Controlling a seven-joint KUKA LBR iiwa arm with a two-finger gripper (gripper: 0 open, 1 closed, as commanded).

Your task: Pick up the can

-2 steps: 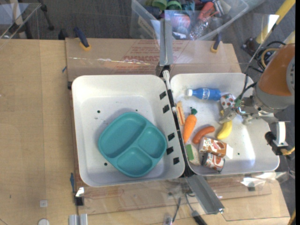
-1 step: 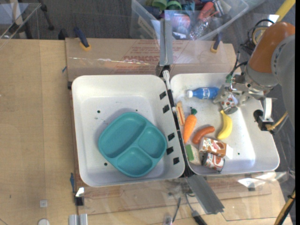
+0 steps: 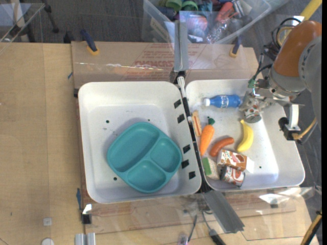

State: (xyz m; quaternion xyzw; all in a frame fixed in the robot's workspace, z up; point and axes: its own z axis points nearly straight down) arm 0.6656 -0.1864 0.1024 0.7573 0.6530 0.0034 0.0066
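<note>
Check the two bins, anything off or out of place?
Nothing spilled or damaged. Right bin holds a bottle lying on its side, carrot, banana, sausage and carton. The can sits off the floor at the gripper. The teal tray lies flat, rotated askew.

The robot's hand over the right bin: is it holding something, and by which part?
It seems to hold the can: the hand sits at the can's upper end, and the can hangs tilted above the right bin. The exact grip is too blurred to tell.
</note>
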